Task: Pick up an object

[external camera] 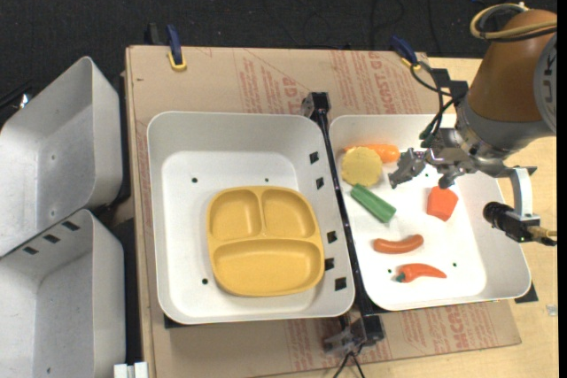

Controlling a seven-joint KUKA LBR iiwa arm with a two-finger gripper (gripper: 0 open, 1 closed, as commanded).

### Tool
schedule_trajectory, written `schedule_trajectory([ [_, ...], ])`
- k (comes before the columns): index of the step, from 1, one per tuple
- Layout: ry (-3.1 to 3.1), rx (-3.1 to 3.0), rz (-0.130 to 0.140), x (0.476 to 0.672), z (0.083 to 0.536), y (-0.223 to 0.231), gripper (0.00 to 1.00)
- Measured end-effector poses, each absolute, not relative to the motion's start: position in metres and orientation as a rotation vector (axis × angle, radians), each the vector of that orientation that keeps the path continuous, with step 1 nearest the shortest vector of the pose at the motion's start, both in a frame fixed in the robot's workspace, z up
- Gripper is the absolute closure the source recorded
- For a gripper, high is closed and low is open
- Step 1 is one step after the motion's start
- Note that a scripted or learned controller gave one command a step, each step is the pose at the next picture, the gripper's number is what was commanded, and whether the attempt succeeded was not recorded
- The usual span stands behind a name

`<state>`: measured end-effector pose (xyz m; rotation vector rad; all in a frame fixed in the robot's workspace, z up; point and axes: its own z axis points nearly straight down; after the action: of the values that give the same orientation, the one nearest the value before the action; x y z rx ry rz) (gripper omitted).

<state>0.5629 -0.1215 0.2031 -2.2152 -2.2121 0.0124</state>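
Note:
My gripper (423,174) hangs over the middle of the right bin (505,274), its fingers spread open with nothing between them. An orange-red block (441,204) lies just below its right finger. To the left sit a pale yellow round piece (361,165) and an orange carrot (381,151) behind it. A green cucumber (373,204) lies slanted near the bin's left wall. Nearer the front lie a red sausage (398,243) and an orange-red chili (419,273).
The left bin (177,190) holds a yellow divided tray (264,239). A black divider (335,199) runs between the two bins. Two white tubs (53,190) stand off the bench at the left.

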Motion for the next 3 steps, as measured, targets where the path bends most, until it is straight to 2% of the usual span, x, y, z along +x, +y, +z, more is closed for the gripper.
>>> schedule_trajectory([
  [1,-2.222,-2.220,0.000,0.566,0.210,-0.121,0.00],
  [3,-2.221,-2.217,0.004,0.581,0.107,-0.112,0.00],
])
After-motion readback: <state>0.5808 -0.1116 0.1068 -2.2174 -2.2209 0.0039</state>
